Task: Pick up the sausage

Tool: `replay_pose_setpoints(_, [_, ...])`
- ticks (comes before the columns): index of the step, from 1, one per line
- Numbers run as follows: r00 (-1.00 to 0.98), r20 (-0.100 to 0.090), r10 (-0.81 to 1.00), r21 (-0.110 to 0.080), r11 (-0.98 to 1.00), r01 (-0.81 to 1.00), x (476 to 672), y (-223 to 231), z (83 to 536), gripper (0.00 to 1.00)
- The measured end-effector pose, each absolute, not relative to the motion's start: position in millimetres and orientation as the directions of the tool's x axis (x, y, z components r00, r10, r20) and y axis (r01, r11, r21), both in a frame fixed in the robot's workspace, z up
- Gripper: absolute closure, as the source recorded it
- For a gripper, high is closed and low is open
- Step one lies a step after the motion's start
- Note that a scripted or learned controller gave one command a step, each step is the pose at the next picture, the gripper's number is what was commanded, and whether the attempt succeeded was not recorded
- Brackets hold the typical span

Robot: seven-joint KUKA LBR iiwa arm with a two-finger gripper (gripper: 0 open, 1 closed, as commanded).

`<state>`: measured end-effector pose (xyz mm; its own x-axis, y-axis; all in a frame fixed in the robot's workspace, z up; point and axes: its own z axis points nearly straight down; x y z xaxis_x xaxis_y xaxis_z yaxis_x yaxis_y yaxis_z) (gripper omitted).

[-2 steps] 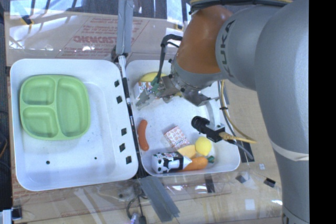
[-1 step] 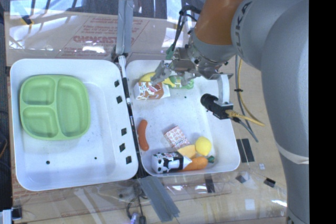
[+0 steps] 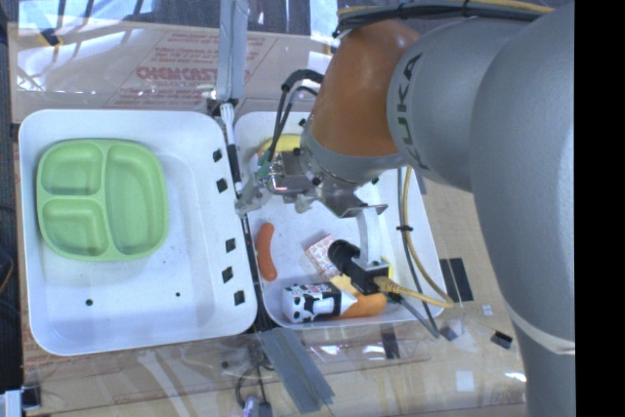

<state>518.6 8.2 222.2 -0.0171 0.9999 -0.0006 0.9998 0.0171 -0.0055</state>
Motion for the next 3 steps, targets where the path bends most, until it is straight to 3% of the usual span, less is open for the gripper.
replay_pose_setpoints(1, [-0.414,0.002,0.91,-0.004,0.414,0.91,475.9,8.5,191.0,0.0])
replay_pose_setpoints(2, [-0.445,0.001,0.896,-0.001,0.445,0.896,476.4,-61.6,191.5,0.0])
replay_pose_setpoints(3, [-0.402,0.001,0.916,-0.001,0.402,0.916,476.8,11.3,191.5,0.0])
